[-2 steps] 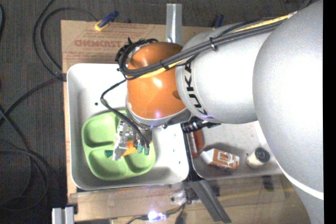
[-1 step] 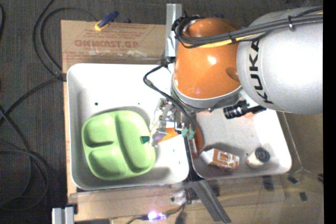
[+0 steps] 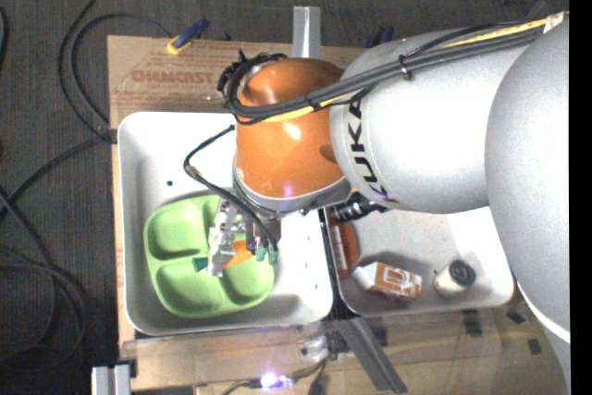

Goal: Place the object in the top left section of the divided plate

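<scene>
The green divided plate [image 3: 185, 259] lies in the left white bin [image 3: 148, 153], towards its front. My gripper [image 3: 242, 247] hangs over the plate's right side, below the orange wrist band. A small orange object [image 3: 243, 252] shows between its two fingers, and the gripper is shut on it. The plate's top left section [image 3: 178, 231] lies just left of the gripper. The wrist hides the plate's upper right part.
The right bin [image 3: 499, 287] holds a brown box [image 3: 393, 280], a small round white object [image 3: 455, 275] and a dark reddish cylinder [image 3: 344, 245] by the divider. The big grey arm covers most of that bin. A blue clip [image 3: 188, 34] lies on the cardboard behind.
</scene>
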Tool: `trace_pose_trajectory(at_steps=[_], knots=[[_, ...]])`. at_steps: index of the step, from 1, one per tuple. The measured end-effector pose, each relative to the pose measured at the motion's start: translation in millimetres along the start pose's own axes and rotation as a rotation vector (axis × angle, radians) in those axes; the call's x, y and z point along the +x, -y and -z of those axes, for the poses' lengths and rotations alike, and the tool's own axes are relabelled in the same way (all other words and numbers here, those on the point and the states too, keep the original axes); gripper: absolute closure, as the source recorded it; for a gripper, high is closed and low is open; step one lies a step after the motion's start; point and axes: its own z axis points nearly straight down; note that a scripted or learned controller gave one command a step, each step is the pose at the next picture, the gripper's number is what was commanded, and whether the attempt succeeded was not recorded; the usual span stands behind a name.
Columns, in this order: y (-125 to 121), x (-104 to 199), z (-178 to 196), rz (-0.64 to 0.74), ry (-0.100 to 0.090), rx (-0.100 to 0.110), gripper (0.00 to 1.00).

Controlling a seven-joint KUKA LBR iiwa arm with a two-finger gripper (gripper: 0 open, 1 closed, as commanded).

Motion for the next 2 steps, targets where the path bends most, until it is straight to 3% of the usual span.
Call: trace_pose_trajectory(at_steps=[1, 2], knots=[[44.0, -7.4, 9.8, 0.052, 0.003, 0.001, 1.0], [43.8, -7.3, 9.7, 0.052, 0.003, 0.001, 0.0]])
